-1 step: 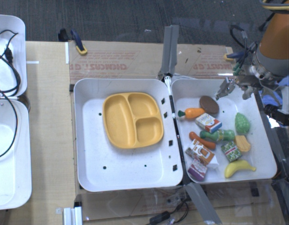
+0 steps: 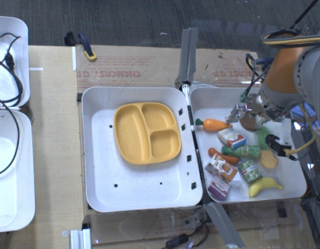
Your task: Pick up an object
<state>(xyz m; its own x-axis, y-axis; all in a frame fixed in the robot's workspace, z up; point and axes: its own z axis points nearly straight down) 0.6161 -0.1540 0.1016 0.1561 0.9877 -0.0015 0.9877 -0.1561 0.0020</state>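
The right bin [image 2: 300,188] holds several toy foods: an orange carrot [image 2: 214,123], a small white and orange box [image 2: 231,137], a green cucumber [image 2: 243,151], a second carrot [image 2: 222,156], a green can [image 2: 249,170], a banana [image 2: 265,185] and a purple packet [image 2: 218,190]. My gripper [image 2: 247,116] hangs low over the bin's upper middle, just right of the first carrot and above the small box. Nothing is visibly held in it. Its body hides whatever lies straight beneath it.
The left bin [image 2: 97,191] bears a yellow divided plate [image 2: 147,132]. A grey divider post [image 2: 188,56] rises between the bins at the back. The arm's orange band [image 2: 284,69] and cables [image 2: 284,147] cover the right bin's far right side.
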